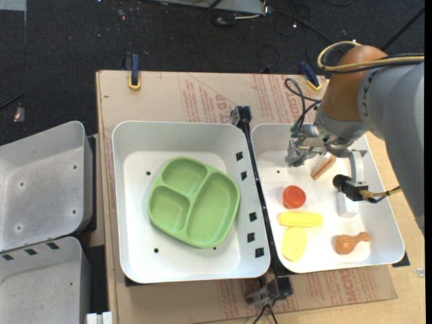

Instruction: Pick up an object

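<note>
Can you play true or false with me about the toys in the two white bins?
1. The green plastic divided plate lies in the left white bin. True.
2. The round red toy tomato sits on the green plate. False: it lies in the right white bin, above the yellow toy corn cob.
3. The end effector is over the right bin's far end. True.
4. The orange toy chicken drumstick is in the left bin. False: it lies in the right bin, near its front corner.
5. The plate has three compartments. True.
</note>
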